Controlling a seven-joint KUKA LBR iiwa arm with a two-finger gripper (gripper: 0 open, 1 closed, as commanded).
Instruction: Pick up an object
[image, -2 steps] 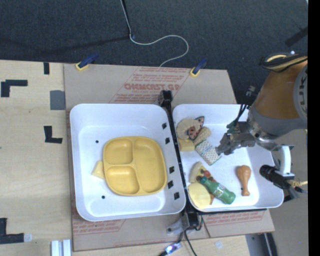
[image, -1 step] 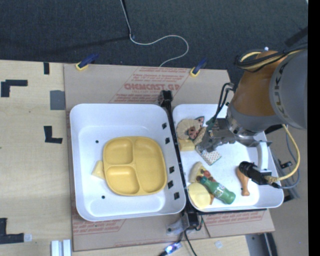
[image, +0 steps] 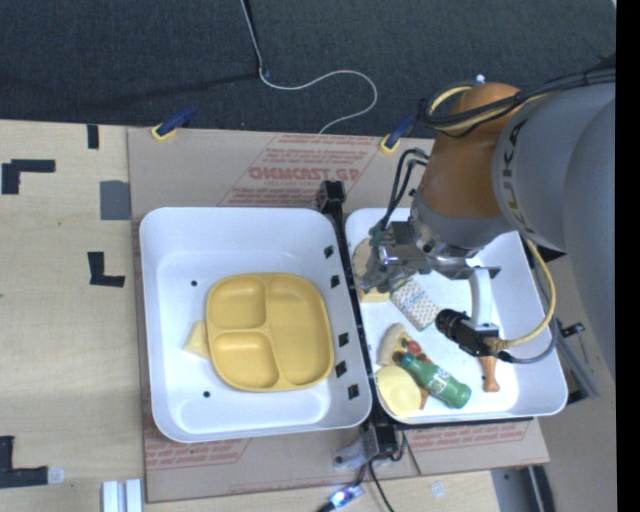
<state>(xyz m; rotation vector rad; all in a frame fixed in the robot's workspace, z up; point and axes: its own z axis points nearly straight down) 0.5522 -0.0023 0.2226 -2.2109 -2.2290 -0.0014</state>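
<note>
My gripper (image: 381, 266) hangs low over the left side of the right bin (image: 530, 400), close to the divider between the bins. Just right of it and below lies a small white patterned packet (image: 413, 303). Nearer the front of that bin lie a green bottle (image: 438, 381) on its side, a yellow round piece (image: 396, 396), a pale yellow wedge (image: 389, 341) and a small orange-brown stick (image: 490, 374). Nothing shows held in the gripper.
The left bin (image: 170, 250) holds a yellow divided plate (image: 270, 331) with a pale yellow piece (image: 194, 340) poking out at its left side. The grey arm with its orange band (image: 470, 170) covers the back of the right bin. Cardboard lies under both bins.
</note>
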